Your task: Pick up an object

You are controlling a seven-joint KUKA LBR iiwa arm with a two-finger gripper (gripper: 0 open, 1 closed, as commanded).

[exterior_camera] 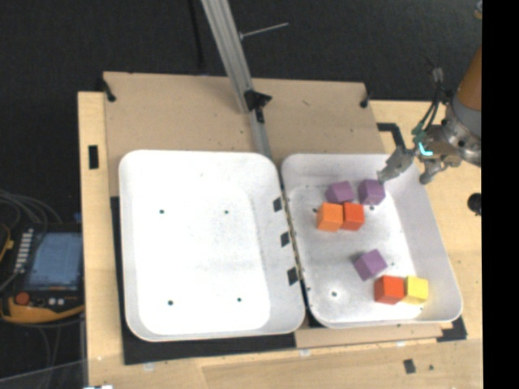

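The right bin holds several small cubes. Two purple cubes sit side by side near its far end, with two orange cubes just in front of them. Nearer the front lie another purple cube, a red-orange cube and a yellow cube. My gripper hangs over the bin's far right corner, open, with nothing between its fingers. Its left finger points down toward the right-hand purple cube and stops short of it.
The left bin lies beside the right one, across a narrow divider with clips. A slanted metal post rises behind the bins. A small screen device sits off the bench at far left.
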